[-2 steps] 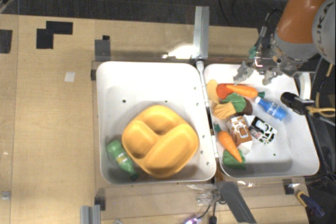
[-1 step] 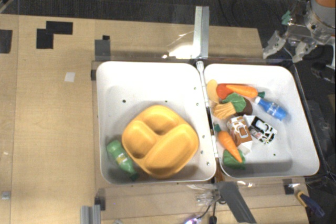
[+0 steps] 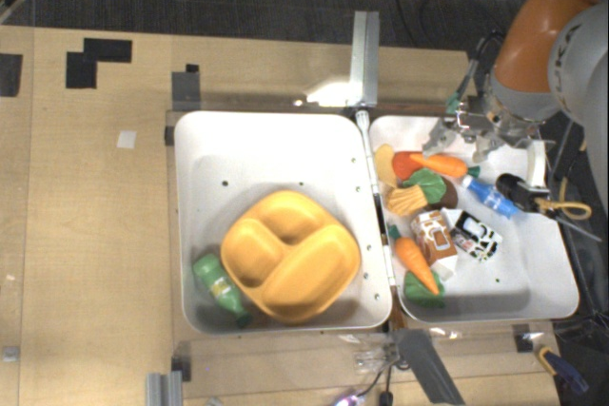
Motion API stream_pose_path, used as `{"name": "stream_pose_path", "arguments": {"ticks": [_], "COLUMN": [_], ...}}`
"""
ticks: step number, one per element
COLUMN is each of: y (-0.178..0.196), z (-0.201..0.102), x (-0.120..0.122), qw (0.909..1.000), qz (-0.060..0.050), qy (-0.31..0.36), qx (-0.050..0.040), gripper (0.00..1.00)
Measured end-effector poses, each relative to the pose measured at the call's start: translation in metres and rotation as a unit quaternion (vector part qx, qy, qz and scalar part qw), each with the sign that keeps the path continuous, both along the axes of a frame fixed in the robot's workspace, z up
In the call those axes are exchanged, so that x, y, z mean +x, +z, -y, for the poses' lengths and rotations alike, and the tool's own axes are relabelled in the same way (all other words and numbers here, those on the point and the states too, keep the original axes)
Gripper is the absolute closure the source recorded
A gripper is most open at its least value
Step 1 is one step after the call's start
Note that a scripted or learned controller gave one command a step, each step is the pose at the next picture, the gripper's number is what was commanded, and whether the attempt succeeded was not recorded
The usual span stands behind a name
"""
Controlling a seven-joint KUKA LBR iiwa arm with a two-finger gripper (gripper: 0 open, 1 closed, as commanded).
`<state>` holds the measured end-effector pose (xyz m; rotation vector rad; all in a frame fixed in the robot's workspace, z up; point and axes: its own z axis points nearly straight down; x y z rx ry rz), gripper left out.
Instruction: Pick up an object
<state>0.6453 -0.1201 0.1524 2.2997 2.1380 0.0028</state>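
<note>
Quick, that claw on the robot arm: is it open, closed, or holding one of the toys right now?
Gripper: cannot be told. It hangs over the far end of the right bin, just above the toy carrot, and no toy can be seen in it.

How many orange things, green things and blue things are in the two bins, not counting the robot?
Orange: 3 - the big orange divided plastic dish, the toy carrot at the far end of the right bin, the toy carrot at its near end.
Green: 1 - the green plastic bottle beside the dish.
Blue: 1 - the small blue bottle in the right bin.
Total: 5
</note>
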Motion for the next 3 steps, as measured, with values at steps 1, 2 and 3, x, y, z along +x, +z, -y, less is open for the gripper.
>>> {"name": "stream_pose_path", "arguments": {"ticks": [1,2,3], "y": [-0.059,-0.048,0.047], "z": [0.007,0.005,-0.076], "x": [0.007,0.008,-0.012], "qw": [0.9987,0.9986,0.9902], "qz": [0.007,0.008,0.003], "qy": [0.051,0.052,0.139], "qx": [-0.0014,-0.0007,-0.0005], "gripper": [0.0,1.0,1.0]}}
